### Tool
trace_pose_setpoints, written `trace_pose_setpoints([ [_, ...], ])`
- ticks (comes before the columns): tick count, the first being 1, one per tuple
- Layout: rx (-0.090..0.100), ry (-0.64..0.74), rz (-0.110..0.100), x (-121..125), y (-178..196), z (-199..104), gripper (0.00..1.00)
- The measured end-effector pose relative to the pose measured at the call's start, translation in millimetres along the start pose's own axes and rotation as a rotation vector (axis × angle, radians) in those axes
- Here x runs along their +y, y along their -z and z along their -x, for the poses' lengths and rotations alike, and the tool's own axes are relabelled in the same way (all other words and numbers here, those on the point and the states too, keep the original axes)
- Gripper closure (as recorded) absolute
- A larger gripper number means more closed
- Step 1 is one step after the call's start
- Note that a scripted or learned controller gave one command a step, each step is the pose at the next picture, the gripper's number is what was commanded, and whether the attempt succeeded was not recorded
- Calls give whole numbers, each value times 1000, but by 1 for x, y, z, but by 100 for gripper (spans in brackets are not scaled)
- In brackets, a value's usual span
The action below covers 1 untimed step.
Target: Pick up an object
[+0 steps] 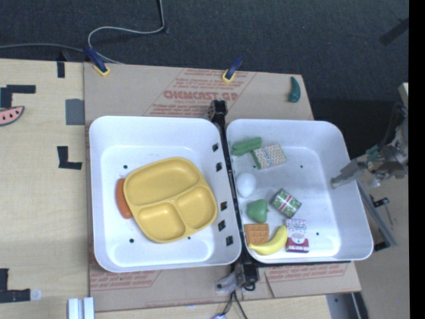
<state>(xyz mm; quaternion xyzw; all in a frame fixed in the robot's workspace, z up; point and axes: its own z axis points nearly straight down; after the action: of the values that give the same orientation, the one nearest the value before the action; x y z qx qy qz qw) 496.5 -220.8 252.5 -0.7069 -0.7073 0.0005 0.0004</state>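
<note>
The right bin (332, 138) holds several small objects. A green elongated piece (246, 145) and a patterned box (269, 156) lie at its far left. A white ball (246, 183), a green pepper-like toy (257, 210) and a green can (286, 203) sit mid-left. A waffle square (256, 232), a banana (270, 243) and a red-and-white carton (297, 234) rest at the near edge. My gripper (345, 175) hangs at the bin's right rim, apart from all of them, with nothing seen in it.
The left bin (113, 138) carries a yellow divided plate (169, 198) with an orange-red item (122, 199) tucked under its left side. A black divider (224, 178) joins the bins. A teal object (294, 89) lies on the cardboard behind them.
</note>
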Motion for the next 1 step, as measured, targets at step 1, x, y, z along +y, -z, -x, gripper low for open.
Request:
trace_pose_setpoints([
  [1, -1, 1, 13, 9, -138, -23, 0],
])
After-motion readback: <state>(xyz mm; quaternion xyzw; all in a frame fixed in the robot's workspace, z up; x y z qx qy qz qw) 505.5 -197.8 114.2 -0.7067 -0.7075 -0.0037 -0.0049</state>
